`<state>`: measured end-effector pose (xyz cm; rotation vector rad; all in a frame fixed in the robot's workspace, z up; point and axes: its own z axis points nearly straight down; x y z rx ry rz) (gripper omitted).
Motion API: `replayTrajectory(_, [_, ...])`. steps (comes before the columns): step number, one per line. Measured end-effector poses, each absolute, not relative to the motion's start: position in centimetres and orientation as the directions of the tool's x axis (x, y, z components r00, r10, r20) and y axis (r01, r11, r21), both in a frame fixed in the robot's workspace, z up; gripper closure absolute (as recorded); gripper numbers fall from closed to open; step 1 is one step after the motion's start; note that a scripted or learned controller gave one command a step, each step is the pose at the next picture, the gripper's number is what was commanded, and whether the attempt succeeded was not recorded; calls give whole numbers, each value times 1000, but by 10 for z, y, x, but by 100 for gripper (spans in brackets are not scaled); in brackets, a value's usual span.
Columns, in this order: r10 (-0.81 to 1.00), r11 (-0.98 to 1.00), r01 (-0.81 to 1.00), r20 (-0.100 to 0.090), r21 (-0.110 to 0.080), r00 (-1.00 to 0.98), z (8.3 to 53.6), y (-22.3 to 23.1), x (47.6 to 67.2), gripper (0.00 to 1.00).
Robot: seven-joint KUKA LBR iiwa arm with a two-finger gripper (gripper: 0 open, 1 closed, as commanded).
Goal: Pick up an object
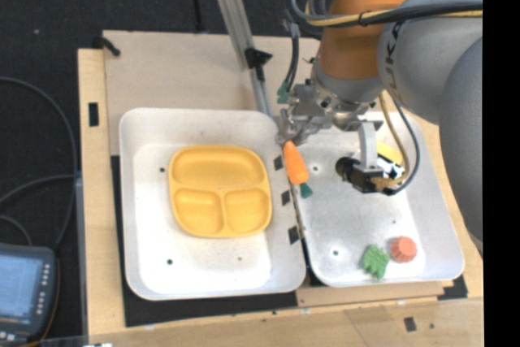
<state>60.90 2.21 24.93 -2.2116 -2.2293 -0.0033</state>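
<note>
Your table point(166, 69) carries the two white bins side by side. The grey arm point(431, 45) reaches in from the right, its orange band over the far edge of the right bin point(426, 207).

The left bin point(146, 260) holds a yellow plate point(219, 191) with three compartments, lying flat near its middle.

The hand point(290, 132) hangs over the far left corner of the right bin, close to the wall where the two bins meet. You cannot tell how far open it is, nor whether it has hold of anything.

Directly at its tip you see the far end of an orange toy carrot point(296, 164). The carrot runs along the left edge of the right bin, with its green end pointing toward you.

In the near part of the right bin, well apart from the carrot, a small green toy point(375, 260) lies just left of a small orange-red round piece point(404, 249).
</note>
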Motion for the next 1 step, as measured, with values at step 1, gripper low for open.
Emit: replayTrajectory(1, [1000, 8, 1000, 1, -1, -8, 245, 81, 590, 100])
